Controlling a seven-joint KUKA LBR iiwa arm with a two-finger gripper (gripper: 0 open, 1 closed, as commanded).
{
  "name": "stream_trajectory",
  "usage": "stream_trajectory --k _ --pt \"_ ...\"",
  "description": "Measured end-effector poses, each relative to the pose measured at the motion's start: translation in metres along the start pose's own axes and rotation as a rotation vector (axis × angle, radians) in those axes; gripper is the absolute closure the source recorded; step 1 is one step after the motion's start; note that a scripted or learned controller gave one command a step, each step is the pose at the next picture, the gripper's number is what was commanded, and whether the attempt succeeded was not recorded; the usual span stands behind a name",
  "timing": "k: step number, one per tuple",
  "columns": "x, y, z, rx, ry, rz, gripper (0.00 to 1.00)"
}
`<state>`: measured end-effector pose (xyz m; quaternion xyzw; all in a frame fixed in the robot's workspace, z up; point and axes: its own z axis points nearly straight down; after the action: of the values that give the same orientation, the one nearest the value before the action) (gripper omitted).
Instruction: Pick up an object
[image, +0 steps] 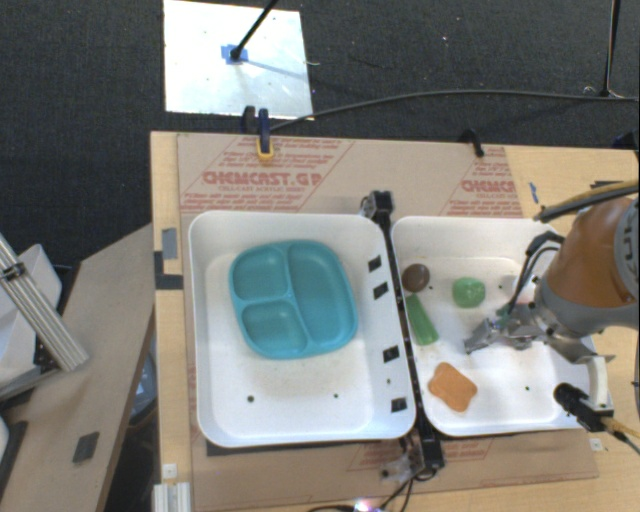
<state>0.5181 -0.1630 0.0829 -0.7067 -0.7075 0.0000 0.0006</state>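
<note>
My gripper (484, 338) hangs low in the right bin (500, 232), and I cannot tell how it is set; nothing shows in it, so I judge the pick not yet made. Everything I could take lies loose on the bin floor: the orange piece (452, 386) just below and left of me, the long green piece (420, 322) to my left by the divider, the round green thing (468, 292) above me, and the brown ball (415, 276) beyond that. Choosing one, closing on it and lifting are all left. The left bin (215, 400) holds a teal divided plate (293, 298). Both bins sit on cardboard (300, 170) over a wooden bench (165, 300), dark carpet behind.
</note>
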Motion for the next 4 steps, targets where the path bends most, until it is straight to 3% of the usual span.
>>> stream_trajectory --k 1,3,4 --pt "0.000 0.001 -0.012 -0.004 -0.001 0.000 1.00" --pt "-0.005 0.005 -0.120 -0.007 -0.003 -0.002 1.00" --pt "-0.005 0.007 -0.138 -0.006 -0.002 -0.003 1.00"
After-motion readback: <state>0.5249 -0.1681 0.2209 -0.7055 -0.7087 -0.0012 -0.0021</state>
